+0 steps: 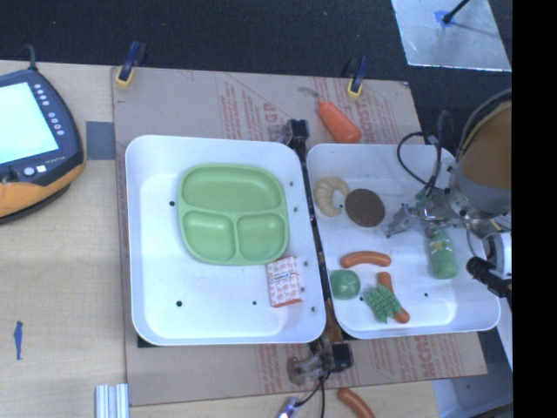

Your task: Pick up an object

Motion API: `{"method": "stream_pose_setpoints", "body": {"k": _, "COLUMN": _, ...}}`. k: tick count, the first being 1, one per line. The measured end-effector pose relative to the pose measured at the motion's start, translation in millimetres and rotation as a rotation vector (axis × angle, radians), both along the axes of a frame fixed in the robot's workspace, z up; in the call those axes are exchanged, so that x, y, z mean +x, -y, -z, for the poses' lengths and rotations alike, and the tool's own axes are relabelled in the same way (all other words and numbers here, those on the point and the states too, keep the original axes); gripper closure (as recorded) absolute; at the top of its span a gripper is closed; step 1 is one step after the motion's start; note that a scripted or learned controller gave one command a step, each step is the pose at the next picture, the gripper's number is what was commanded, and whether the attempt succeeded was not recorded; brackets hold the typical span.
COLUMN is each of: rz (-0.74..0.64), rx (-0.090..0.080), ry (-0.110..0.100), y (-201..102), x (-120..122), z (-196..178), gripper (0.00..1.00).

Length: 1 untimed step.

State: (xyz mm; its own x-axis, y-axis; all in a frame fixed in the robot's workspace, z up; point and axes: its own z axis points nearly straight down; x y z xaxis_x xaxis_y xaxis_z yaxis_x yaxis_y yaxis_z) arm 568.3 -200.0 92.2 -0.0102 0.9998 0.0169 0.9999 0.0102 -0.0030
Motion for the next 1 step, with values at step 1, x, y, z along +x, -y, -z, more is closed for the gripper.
{"method": "stream_pose_setpoints", "body": {"k": 1, "rz": 0.003, "rx": -0.017, "ry": -0.001, "y": -91.6, "x": -19.0, "z": 0.7, "gripper": 0.00}}
